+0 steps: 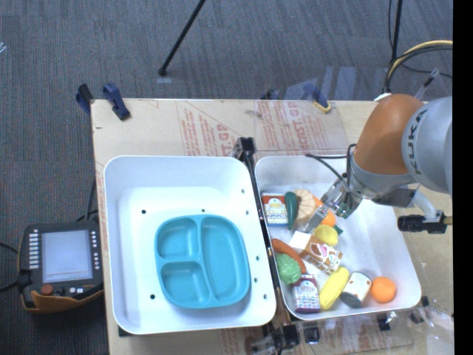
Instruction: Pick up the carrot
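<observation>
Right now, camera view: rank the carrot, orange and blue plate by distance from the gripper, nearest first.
1. carrot: in the right bin, just left of and below the gripper.
2. orange: near the same bin's lower right corner, farther out.
3. blue plate: across in the left bin, farthest.

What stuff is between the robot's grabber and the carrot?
A white block and a yellow lemon-like toy lie between the end effector and the carrot, which lies against the right bin's left side. From above, nothing covers it.
</observation>
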`<state>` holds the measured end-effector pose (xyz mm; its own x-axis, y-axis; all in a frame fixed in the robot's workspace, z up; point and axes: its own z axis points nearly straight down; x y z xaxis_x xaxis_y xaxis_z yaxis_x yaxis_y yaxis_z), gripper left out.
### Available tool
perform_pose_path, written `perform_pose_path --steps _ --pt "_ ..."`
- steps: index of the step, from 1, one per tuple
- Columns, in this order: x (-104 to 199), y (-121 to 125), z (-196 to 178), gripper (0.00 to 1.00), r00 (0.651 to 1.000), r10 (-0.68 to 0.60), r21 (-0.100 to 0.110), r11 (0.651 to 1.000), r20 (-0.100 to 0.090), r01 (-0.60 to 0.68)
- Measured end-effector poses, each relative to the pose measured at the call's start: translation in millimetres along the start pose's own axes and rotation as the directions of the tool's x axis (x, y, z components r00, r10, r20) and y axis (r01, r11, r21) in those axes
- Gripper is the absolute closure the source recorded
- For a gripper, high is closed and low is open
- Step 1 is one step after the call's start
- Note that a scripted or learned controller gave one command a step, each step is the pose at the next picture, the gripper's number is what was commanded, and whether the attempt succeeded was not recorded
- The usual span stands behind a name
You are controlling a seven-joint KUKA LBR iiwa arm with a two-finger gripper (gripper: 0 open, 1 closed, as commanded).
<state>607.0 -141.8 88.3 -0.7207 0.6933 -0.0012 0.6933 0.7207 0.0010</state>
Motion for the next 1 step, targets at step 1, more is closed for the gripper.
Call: perform_pose_path --steps 1 --pt "0.0 2.2 -10.2 1.00 1.000 -0.007 0.000 1.000 0.002 0.007"
